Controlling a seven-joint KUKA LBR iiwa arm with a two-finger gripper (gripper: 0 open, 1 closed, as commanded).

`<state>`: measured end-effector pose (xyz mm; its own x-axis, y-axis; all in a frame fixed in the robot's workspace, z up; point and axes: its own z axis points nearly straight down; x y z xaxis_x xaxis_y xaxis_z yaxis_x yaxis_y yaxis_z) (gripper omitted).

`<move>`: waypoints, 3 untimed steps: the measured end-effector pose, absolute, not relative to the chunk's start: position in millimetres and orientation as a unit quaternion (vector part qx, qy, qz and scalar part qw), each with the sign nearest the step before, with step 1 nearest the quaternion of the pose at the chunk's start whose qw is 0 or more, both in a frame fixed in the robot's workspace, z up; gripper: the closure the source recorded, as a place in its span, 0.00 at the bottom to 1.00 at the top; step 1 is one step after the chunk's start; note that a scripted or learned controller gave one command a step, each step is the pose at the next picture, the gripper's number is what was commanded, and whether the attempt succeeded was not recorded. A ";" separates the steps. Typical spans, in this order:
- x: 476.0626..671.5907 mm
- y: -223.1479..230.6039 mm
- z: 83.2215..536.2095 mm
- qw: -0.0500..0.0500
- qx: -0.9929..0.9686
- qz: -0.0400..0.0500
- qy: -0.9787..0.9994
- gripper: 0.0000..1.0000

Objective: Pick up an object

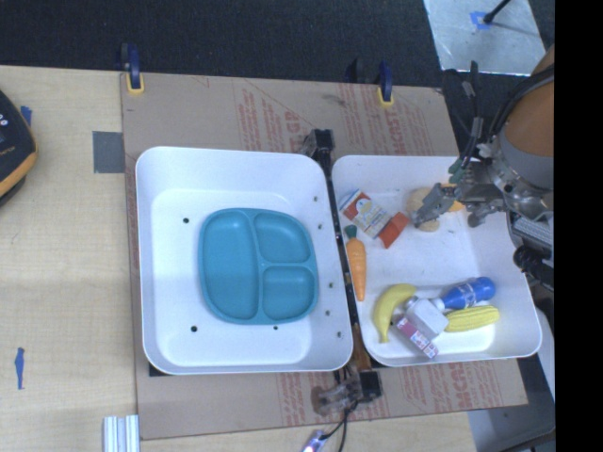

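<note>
Upper right, tool [441, 202]: over a tan round object [423, 201]; grip state unclear.
Left bin [160, 281]: blue divided plate [258, 265].

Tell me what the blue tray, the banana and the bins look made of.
Blue tray: likely moulded plastic, matte, one even colour with rounded compartments. Banana: probably plastic toy, uniform yellow with a slight sheen. Bins: seemingly thin, smooth white plastic, with rounded corners and lightly glossy walls.

The gripper [441, 201] hangs over the right bin [528, 347], just above a tan round object [426, 201]. That bin also holds a carrot [356, 266], a banana [389, 308] and a blue bottle [467, 293]. A blue divided plate [258, 265] lies in the left bin [160, 347].
</note>
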<state>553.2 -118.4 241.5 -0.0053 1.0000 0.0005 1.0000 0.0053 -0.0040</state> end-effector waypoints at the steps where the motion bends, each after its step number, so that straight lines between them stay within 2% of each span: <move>1: 518.1 -118.4 97.6 0.002 -0.705 0.002 -0.709 0.00; 2: 486.4 -97.2 91.1 0.002 -0.706 0.002 -0.709 0.00; 3: 475.5 -100.4 91.2 0.002 -0.705 0.001 -0.709 0.00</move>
<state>475.5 -100.4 91.2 -0.0056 1.0000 0.0010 1.0000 0.0056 -0.0050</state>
